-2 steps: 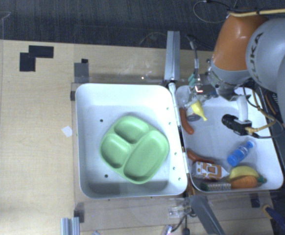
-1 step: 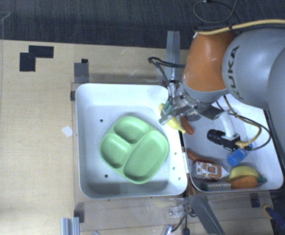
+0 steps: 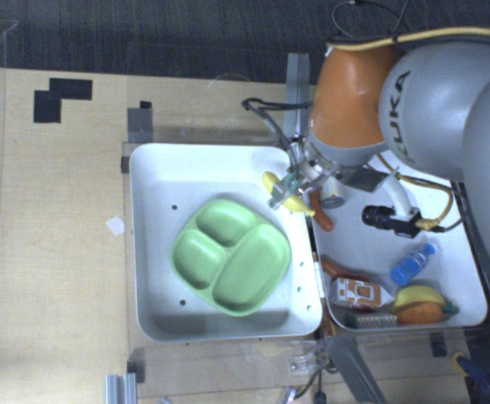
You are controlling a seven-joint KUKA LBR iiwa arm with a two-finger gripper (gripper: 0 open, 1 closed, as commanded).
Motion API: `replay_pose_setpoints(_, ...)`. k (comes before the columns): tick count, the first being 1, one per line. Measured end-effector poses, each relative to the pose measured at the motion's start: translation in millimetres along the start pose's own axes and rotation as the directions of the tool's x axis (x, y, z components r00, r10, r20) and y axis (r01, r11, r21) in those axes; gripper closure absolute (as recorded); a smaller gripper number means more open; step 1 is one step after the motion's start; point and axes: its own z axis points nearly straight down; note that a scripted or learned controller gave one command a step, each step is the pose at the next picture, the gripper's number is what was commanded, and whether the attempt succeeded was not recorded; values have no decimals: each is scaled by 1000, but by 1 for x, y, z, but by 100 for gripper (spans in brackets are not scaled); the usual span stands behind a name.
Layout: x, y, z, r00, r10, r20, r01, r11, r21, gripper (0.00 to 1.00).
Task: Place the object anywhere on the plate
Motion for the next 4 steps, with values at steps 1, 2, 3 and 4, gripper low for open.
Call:
replay_pose_setpoints(1, 38, -38, 1, 998, -69, -2, 69, 998, 2, 100)
replay_pose_setpoints(2, 38, -38, 1, 998, -69, -2, 69, 998, 2, 0)
replay_pose_setpoints(3, 38, -38, 1, 998, -69, -2, 69, 998, 2, 0)
replay_pose_setpoints(4, 38, -38, 1, 998, -69, -2, 69, 998, 2, 0)
